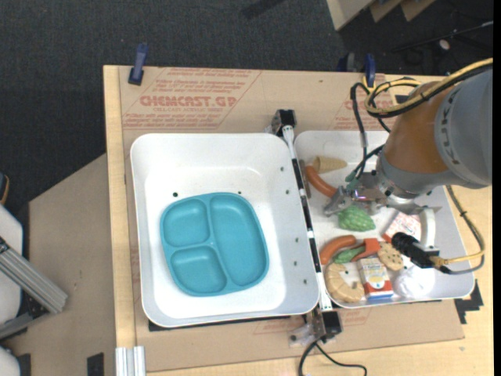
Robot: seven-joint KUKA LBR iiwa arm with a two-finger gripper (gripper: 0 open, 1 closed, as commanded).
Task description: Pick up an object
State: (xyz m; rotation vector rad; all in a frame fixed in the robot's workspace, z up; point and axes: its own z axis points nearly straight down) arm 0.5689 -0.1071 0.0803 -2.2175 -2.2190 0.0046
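- Camera view, looking down at a slant: two white bins side by side on a cardboard-covered bench (196,100).
- Left bin (156,159): holds a teal divided plate (214,244) with three compartments, lying toward 6 o'clock of the bin floor, flat.
- Right bin (462,284): cluttered with toy food.
- Arm (450,135): grey with orange band, comes in from 3 o'clock, covers the 1–2 o'clock part of the right bin.
- Gripper (348,200): metal tip low in the right bin, near its center-left, pointing toward 9 o'clock. Cannot tell whether the claw is spread or pressed together; too small, partly hidden by the wrist.
- Green leafy toy (357,218): just beside the gripper tip at its 6 o'clock, contact unclear.
- Orange-red sausage (317,180): at 10 o'clock of the gripper tip, near the bin's left wall, tilted.
- Beige wedge piece (331,164): at 11 o'clock of the tip, near the bin's top edge.
- Red hot dog (338,247): at 6 o'clock of the green toy, lying across.
- Round bread piece (344,282): at the bin's 7 o'clock corner.
- Small carton with red label (374,276): just right of the bread piece.
- Nothing seen between the fingers.
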